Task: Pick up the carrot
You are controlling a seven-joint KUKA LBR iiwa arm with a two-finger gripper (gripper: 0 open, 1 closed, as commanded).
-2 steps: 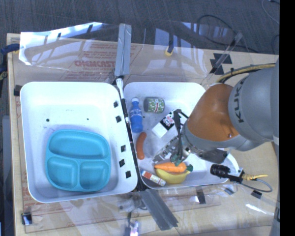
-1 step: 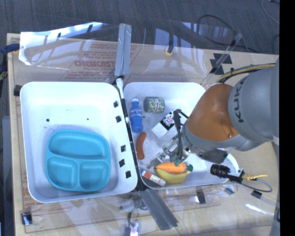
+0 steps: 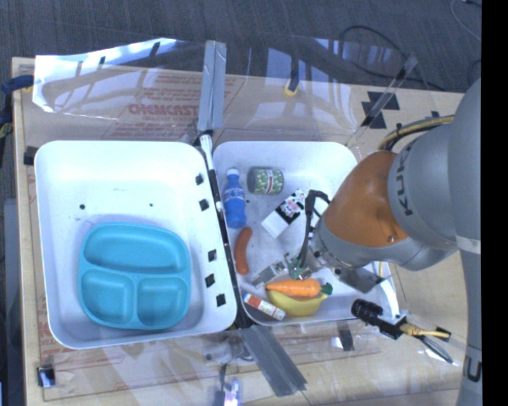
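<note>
The carrot (image 3: 293,288) lies in the right bin (image 3: 322,152) near its front wall, orange with a green stub at its right end. It rests on top of a yellow banana (image 3: 298,304). My gripper (image 3: 299,266) hangs just above the carrot's middle, below the orange wrist band (image 3: 364,211). The arm's grey body hides the bin's right side. Nothing is visibly held.
Also in the right bin are a blue bottle (image 3: 234,198), a green can (image 3: 266,180), a reddish sausage (image 3: 243,250), a white box (image 3: 279,220) and a small red-and-white tube (image 3: 265,307). A blue divided tray (image 3: 135,276) lies in the left bin (image 3: 59,167).
</note>
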